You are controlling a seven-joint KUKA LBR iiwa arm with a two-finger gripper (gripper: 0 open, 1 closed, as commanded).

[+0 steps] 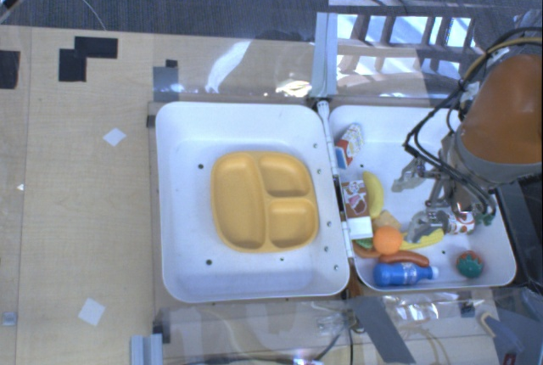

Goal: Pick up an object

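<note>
The gripper point(428, 206) hangs low in the right bin point(501, 266), which holds a clutter of small toy food. Two metal fingers point(410, 176) show splayed apart, nothing seen between them, so the gripper is empty.

Landmark: the orange ball point(388, 240), near the bin's front-left.
- Just behind it, a toy banana point(373, 189), lying roughly front to back.
- Touching it in front, a blue bottle point(400, 273) on its side.
- Right of it, under the gripper, a second yellow piece point(428, 238), probably another banana, partly hidden.
- Further right, a small red-and-white item point(462, 221); type unclear.
- Well right and slightly forward, a small green ball-like toy point(469, 265).
- Far behind it, a white packet point(349, 138) against the bin's left wall.

The left bin point(182, 185) holds a yellow divided plate point(263, 202).

Likely target: the yellow piece right below the fingers. Judged light, hollow plastic, stiff, smooth and a bit slippery, not fragile. Best grip is across its narrow middle, fingers straddling the curve; the tapered ends would squirt out. The orange ball looks round and slick, likely to roll out of a pinch. The blue bottle would take a grip across its body. Crowding near the landmark risks bumping neighbours.
</note>
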